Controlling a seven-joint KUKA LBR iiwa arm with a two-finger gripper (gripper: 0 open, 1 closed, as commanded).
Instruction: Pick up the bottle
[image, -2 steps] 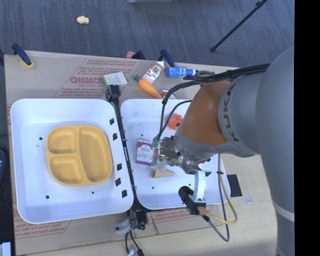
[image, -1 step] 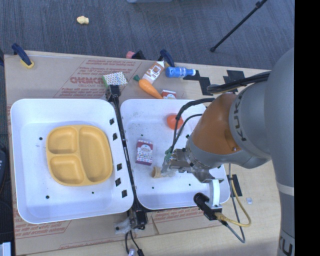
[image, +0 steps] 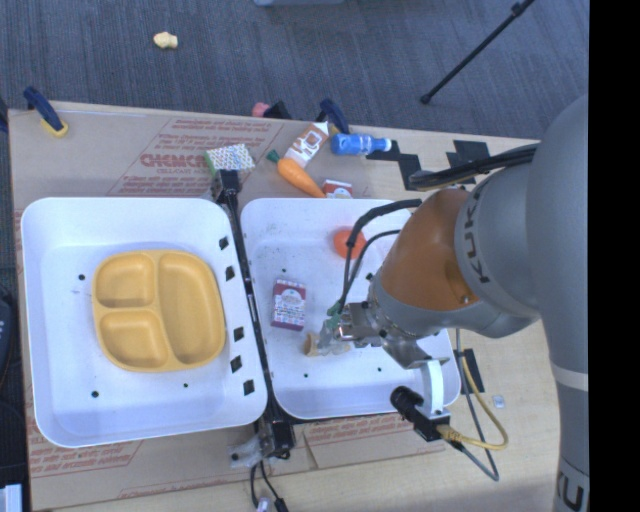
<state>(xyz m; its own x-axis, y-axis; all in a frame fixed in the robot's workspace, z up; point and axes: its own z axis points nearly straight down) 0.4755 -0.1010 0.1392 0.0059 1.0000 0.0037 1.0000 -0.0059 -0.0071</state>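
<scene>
From the overhead camera you see the arm (image: 470, 270) reaching in from the right, its orange band hanging over the right bin (image: 300, 400). The hand (image: 335, 332) sits low over that bin's floor, near the middle. You cannot tell from this angle whether it is released or clenched, because the wrist covers most of it.

Something small and tan (image: 316, 345) lies right at the hand's tip, touching it or just beside it. It is too small and too blurred for you to say whether this is the bottle or whether it is gripped. A small red packet (image: 289, 304) lies flat just to the left, and an orange-red thing (image: 345, 241) peeks out from under the arm further back.

In the left bin (image: 40, 300) rests a yellow divided tray (image: 158, 308). Beyond the bins, on the desk (image: 120, 150), you have a white bottle with an orange cap (image: 305, 146), a blue bottle (image: 355, 145) and a carrot (image: 298, 177), well apart from the hand.

Your risks, as I judge them: the hand may be working the wrong thing if the bottle meant lies out on the desk. A close here could pinch the tan thing by an edge and flick it away, or nudge the red packet.
</scene>
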